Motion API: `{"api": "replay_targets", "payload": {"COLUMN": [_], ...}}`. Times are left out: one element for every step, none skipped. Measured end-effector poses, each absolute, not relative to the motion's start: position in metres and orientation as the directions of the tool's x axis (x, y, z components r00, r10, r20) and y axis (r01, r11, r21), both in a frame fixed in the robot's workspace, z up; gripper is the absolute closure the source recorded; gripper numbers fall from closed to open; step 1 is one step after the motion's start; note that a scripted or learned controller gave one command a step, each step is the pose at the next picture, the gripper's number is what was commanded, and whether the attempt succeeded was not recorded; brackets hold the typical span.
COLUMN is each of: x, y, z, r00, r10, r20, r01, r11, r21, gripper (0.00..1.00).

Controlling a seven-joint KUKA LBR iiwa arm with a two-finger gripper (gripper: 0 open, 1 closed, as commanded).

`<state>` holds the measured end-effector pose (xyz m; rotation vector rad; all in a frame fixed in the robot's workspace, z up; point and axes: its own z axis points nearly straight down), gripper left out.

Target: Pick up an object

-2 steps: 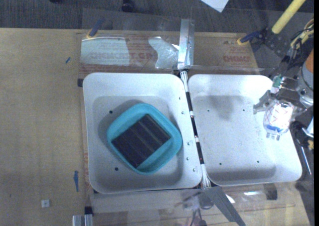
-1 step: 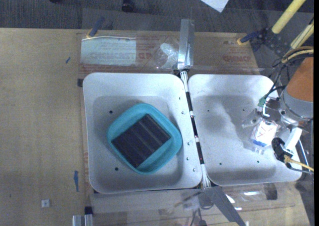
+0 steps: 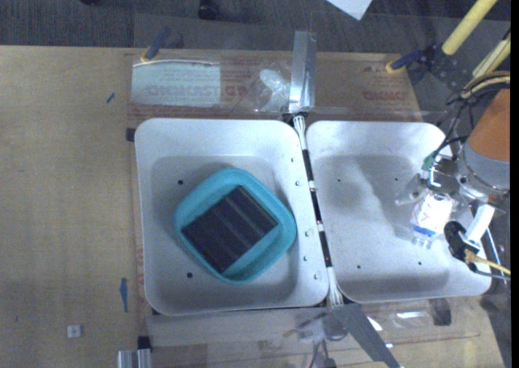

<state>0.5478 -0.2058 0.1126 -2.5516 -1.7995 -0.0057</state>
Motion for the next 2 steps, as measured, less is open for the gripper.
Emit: {"api": "replay_targets", "payload": {"x": [0.578, 0.608], "y": [-0.208, -0.114], "z": [0.121, 0.2], "r00": [0.404, 0.28], "r10": [0.915, 0.96], "r20": [0.006, -0.001], "r01": [0.915, 0.96], "r11": [-0.404, -0.28], "r21": [-0.008, -0.001], "gripper": [1.0, 1.0]}}
